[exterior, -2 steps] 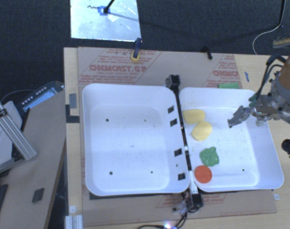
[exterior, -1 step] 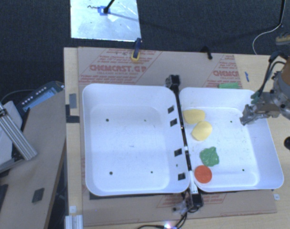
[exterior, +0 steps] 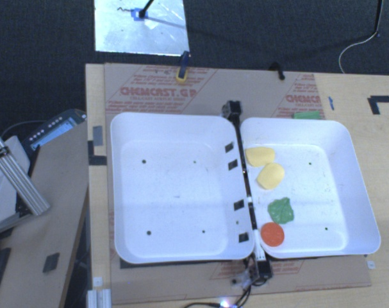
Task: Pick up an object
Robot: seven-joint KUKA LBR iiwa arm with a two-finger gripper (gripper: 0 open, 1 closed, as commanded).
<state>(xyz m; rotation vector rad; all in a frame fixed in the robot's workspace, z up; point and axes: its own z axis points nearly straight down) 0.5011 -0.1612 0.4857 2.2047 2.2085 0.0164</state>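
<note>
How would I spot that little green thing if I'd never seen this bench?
Find the right white bin. Four small items line its left side, by the divider between the bins. The green object, third from the far end, lies between a yellow piece and an orange-red disc; it alone is green and ragged-edged.

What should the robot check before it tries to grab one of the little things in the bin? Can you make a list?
1. Things to grab lie in the right bin: ok, four there.
2. Orange round piece lies apart from the green piece: ok, a small gap.
3. Two yellow pieces apart: not ok, nearly touching.
4. Room from the bin wall: not ok, all four sit near the divider.
5. Gripper fingers ready: cannot tell.
</note>
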